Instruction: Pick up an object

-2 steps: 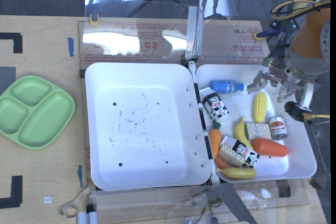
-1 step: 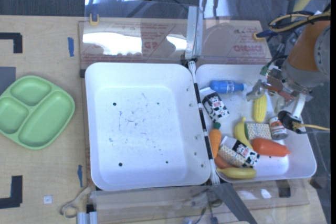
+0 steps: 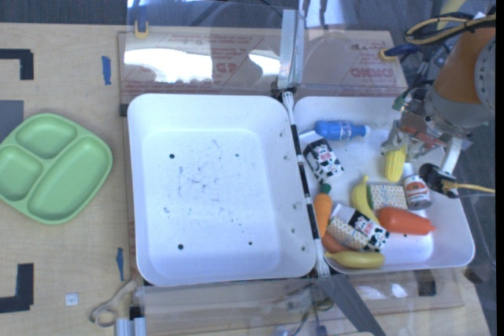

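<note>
- Candidate object: the yellow corn cob (image 3: 394,164), lying in the right bin (image 3: 457,248) near its upper right part, directly under the gripper (image 3: 415,139).
- Judging by looks, it is a light, rigid plastic toy: rounded, smooth, likely slippery. Best hold would be across its narrow middle, fingers squeezing the short axis, since the tapered ends would squirt out.
- The gripper is hanging just above and right of the cob; whether it is spread or closed I cannot tell from this angle, and nothing is showing between its tips.
- Just right of the cob a small can (image 3: 416,192) is standing, near enough to get nudged on descent.
- Below are lying a banana (image 3: 360,199), an orange pepper (image 3: 405,221) and a carrot (image 3: 324,209); a blue bottle (image 3: 340,130) is resting at upper left of the cob, well apart.
- The left bin (image 3: 213,185) is sitting alongside; a green divided plate (image 3: 52,166) is resting on the bench, far left.
</note>
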{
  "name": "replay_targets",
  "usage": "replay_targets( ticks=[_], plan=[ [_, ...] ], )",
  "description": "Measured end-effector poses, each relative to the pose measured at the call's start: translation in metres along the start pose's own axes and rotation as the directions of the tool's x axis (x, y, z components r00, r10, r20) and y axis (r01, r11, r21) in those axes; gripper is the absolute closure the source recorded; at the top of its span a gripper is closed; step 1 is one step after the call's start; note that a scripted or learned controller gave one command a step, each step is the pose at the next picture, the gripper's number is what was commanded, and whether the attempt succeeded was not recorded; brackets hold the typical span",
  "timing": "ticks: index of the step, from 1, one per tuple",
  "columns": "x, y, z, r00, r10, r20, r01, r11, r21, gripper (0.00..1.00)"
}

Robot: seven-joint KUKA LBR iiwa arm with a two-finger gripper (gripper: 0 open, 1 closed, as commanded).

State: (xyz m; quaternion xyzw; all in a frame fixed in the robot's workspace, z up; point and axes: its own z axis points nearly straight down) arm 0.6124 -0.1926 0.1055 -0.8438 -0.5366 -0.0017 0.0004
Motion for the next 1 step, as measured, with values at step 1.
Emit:
replay_targets(
  ticks=[1],
  plan=[
    [0.0291,-0.0272,-0.0804,0.998,-0.062,0.003,0.062,0.998,0.001,1.0]
  ],
)
